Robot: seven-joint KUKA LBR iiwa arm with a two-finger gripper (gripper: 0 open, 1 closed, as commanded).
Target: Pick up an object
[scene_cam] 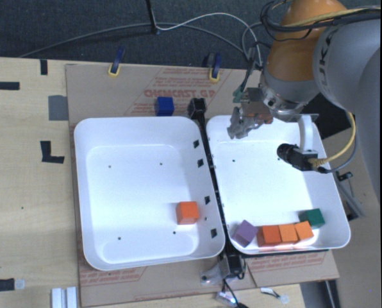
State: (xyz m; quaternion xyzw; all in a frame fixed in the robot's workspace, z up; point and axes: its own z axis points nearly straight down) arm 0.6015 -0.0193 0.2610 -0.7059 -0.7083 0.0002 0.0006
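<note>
My gripper (240, 129) hangs over the far left corner of the right bin (268, 172), with nothing seen in it. Along that bin's near edge lie a purple block (245, 233), three orange blocks (287, 234) in a row and a green block (313, 218). They are well apart from the gripper. A single orange cube (188, 212) rests in the left bin (114, 172), near its front right corner.
A blue cube (165, 105) sits on the cardboard behind the left bin. A black connector with a yellow cable (297, 156) hangs from the arm over the right bin's right side. Black clips (207, 172) line the seam between the bins.
</note>
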